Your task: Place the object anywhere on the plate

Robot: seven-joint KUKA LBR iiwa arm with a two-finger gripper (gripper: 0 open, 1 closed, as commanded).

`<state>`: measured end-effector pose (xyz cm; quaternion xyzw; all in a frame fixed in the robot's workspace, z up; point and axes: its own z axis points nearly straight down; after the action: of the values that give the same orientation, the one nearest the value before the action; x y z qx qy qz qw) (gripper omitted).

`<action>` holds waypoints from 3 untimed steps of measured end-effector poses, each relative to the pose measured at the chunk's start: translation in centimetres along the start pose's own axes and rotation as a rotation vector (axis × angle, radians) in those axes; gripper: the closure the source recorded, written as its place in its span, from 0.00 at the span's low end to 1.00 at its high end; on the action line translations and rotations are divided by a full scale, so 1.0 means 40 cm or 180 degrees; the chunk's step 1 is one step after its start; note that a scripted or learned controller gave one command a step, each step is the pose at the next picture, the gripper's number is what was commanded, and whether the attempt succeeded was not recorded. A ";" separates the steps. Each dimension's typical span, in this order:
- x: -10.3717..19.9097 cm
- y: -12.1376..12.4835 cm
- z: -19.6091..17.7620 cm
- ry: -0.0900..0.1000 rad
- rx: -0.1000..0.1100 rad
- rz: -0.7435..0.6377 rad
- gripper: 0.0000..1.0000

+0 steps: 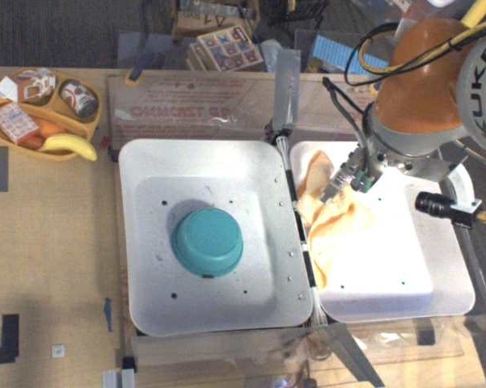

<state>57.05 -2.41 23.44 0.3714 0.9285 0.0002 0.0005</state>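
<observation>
A teal round plate lies in the middle of the left white bin. A pale yellow-orange cloth is crumpled along the left side of the right white bin, running from the bin's back left corner toward its front. My gripper hangs low over the upper part of the cloth, at or just above its folds. The grey wrist and the orange band sit above it and to the right. Whether the cloth is gripped is not visible.
A raised divider separates the two bins. A yellow tray with a banana and snack items rests on the bench at the far left. Boxes and cables lie behind the bench. A black cylinder sticks out beside the wrist.
</observation>
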 end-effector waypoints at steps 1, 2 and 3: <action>0.112 0.048 0.027 0.0000 -0.0002 -0.1263 1.00; 0.198 0.100 0.034 -0.0002 -0.0006 -0.2416 1.00; 0.321 0.153 0.007 0.0000 -0.0005 -0.2442 1.00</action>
<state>51.96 10.89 23.17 -0.0030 1.0000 0.0008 0.0009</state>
